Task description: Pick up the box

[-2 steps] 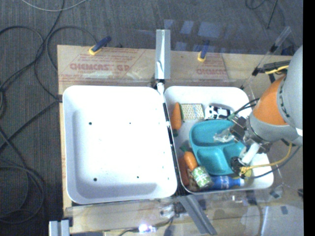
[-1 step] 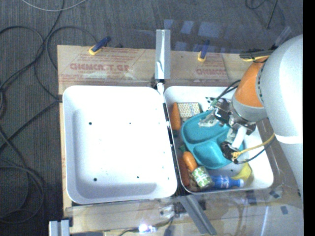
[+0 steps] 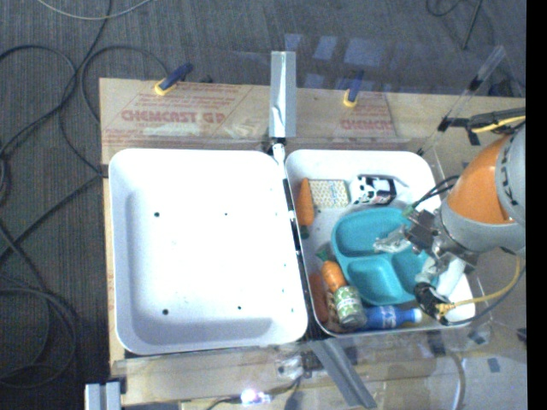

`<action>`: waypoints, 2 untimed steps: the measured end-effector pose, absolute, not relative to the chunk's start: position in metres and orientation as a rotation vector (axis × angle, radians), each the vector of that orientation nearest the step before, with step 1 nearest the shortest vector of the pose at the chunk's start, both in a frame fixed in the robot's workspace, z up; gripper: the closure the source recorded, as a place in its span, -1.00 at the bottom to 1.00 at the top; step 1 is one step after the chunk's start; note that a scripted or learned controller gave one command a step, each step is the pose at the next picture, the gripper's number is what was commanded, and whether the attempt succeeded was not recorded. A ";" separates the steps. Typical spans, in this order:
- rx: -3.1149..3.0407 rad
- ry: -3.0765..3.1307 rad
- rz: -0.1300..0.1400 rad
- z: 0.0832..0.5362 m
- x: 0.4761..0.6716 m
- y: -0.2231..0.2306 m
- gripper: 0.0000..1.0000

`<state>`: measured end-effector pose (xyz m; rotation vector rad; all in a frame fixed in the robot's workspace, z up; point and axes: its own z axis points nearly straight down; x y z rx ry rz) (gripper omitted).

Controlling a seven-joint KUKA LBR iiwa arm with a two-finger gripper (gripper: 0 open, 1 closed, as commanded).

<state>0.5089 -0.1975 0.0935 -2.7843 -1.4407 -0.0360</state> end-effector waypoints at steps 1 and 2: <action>-2.831 -1.404 -0.024 0.093 0.552 -0.103 -1.00; -2.853 -1.317 0.011 0.180 0.523 -0.160 -1.00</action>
